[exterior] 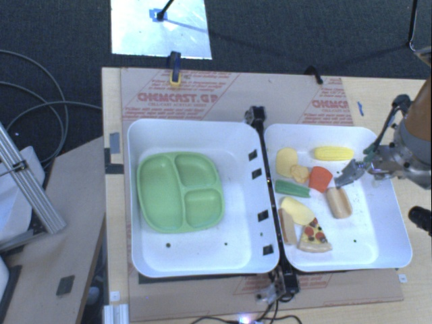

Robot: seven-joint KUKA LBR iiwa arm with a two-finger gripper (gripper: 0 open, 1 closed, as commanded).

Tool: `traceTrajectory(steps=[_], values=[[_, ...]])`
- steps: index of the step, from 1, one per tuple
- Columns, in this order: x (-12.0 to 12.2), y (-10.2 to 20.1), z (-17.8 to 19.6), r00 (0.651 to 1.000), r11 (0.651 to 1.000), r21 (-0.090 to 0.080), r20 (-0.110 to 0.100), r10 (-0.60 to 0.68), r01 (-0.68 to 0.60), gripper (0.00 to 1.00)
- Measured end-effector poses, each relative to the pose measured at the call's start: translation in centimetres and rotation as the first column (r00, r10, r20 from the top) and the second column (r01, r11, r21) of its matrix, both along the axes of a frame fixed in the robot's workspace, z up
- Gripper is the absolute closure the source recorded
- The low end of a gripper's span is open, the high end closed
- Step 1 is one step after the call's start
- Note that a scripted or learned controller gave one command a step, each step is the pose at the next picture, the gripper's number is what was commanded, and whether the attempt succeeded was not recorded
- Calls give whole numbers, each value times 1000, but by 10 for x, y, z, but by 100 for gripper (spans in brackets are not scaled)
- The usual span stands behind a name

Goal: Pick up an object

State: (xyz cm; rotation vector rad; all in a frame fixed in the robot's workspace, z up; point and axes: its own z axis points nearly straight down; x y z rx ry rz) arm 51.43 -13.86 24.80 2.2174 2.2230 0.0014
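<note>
white bins sit mid-frame: the left bin (145,248) bears a green tray (180,191), the right bin (385,248) toy food. the gripper (349,174) hovers right of centre, just above the hot dog (339,202); i cannot tell its opening. approach step, i judge; next, descend and close.

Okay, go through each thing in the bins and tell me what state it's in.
Green divided tray: flat in the left bin, upright.
Corn cob: lying in the right bin.
Hot dog: lying beside the gripper.
Pizza slice: lying flat, topping up.
Orange piece: resting among the toy foods.
</note>
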Motion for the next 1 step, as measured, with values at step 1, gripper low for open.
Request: traceTrajectory(steps=[1], values=[[8,-8,-143,1000,1000,3,-12,-2,2,0]])
